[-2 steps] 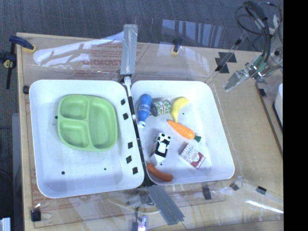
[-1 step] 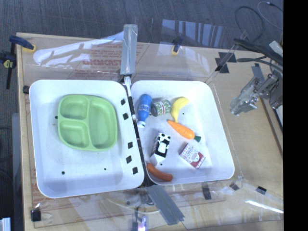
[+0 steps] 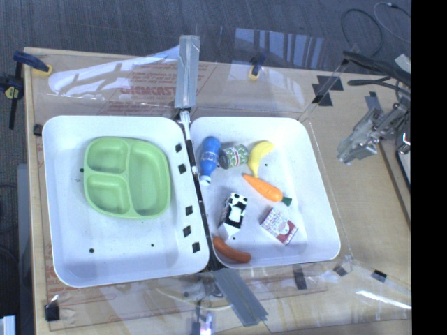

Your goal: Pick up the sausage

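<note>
The sausage (image 3: 232, 250), reddish-brown and short, lies at the near left corner of the right bin (image 3: 318, 187), against its front wall. My gripper (image 3: 357, 145) hangs over the bench to the right of that bin, outside its rim. It is far from the sausage, up and to the right of it, and nothing shows in its grasp.
The right bin also holds a blue bottle (image 3: 208, 155), a green can (image 3: 234, 156), a banana (image 3: 260, 156), a carrot (image 3: 264, 188), a black-and-white carton (image 3: 235, 211) just above the sausage, and a red box (image 3: 279, 227). A green divided plate (image 3: 128, 177) lies in the left bin (image 3: 63, 243).
</note>
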`<move>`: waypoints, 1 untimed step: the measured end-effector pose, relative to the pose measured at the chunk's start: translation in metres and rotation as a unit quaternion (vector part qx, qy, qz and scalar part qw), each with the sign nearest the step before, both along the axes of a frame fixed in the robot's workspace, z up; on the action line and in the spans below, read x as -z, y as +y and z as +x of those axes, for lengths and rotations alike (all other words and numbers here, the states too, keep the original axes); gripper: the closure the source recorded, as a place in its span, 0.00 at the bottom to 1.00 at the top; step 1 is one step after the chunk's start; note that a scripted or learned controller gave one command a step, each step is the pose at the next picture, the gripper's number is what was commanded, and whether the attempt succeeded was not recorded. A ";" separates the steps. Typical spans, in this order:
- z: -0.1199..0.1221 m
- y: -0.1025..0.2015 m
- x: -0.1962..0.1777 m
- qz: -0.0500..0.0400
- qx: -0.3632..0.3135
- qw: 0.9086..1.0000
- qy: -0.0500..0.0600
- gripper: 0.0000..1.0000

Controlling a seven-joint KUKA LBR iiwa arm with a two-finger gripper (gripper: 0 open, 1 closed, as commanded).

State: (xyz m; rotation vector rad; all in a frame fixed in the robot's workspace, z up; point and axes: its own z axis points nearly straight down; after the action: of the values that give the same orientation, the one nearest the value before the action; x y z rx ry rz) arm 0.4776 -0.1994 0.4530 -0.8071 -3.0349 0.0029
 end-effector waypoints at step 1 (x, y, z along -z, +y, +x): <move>0.001 0.000 -0.010 -0.001 -0.001 1.000 0.000 1.00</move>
State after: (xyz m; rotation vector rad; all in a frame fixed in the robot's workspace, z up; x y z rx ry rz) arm 0.4785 -0.1992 0.4635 -0.8032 -3.0367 0.0049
